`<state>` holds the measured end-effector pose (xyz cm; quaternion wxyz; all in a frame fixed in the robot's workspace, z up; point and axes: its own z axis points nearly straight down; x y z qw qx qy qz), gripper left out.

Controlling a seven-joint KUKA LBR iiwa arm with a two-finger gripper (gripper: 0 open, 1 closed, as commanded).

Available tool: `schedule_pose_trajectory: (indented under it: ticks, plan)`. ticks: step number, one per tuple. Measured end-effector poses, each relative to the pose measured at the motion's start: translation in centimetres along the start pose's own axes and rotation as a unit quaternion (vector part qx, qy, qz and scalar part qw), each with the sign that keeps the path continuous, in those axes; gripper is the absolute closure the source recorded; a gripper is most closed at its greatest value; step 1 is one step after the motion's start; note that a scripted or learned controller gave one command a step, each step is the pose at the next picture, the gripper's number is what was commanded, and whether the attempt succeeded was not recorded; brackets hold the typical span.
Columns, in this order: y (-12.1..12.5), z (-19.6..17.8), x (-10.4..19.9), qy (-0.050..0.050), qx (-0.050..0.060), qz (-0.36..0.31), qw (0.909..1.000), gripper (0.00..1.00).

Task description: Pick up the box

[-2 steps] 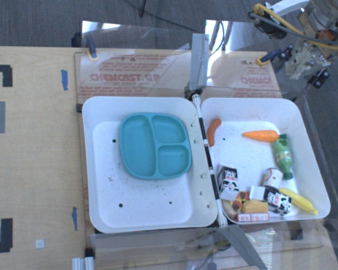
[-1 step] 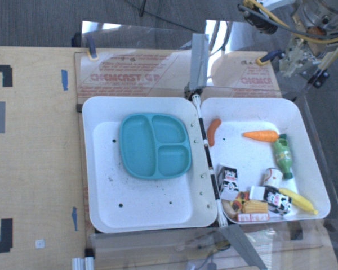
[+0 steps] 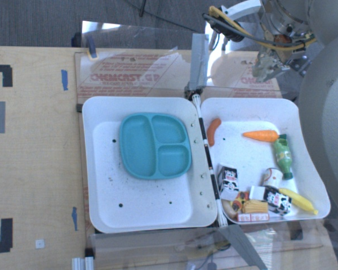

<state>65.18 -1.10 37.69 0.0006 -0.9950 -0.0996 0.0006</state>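
White right bin [image 3: 307,151] is holding the target. I'm reading the cow-print box [image 3: 229,180] as the box: it's sitting in the near-left part of the bin, just beside the divider between the two bins. A second cow-print box [image 3: 278,200] is lying further right, touching a banana [image 3: 299,201] and near a can [image 3: 272,177]. Either could be meant, so I'm treating the first as the pick since it has more free room around it.

My arm [image 3: 327,21] is coming in from the top right. The jaws are hanging over the worktop behind the bin's far rim, well apart from both boxes. I can't tell whether they're released or clenched at this angle. Nothing is showing between them.

Step in hand, as I'm judging it: approach, not yet over the target and no descent begun.

The next move is calling for:
- travelling toward the near-left of the bin and centring over the box
- staying high while passing the carrot [image 3: 261,135] and green bottle [image 3: 282,157]
- lining the jaws across the box's narrow sides
- keeping clear of the divider wall on the way down, as the gap there is looking tight

I'm ignoring the left bin [image 3: 96,151] and its teal plate [image 3: 156,145].
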Motion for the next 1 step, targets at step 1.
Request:
schedule_pose_trajectory:
  ticks: [1]
  plan:
    - [13.8,-5.83,-4.56,-0.001,0.0,0.0,1.0,1.0]
